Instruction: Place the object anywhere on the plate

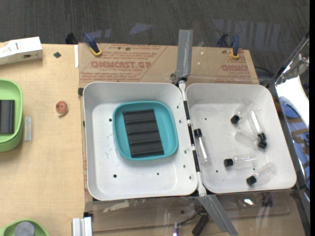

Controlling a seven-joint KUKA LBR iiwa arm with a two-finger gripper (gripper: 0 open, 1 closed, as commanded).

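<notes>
2 shallow white bins sat side by side on a cardboard sheet (123, 63). The left bin (98, 171) held a teal plate (120, 146) carrying 4 dark ridged bars (142, 133). The right bin (216, 176) held several clear vials with black caps: 1 (199, 144) lay along its left wall, and the other vials (248, 132) lay scattered toward its right side. On the tabletop (44, 181) to the left lay a small reddish disc (61, 107) and a green tray (15, 95).
</notes>
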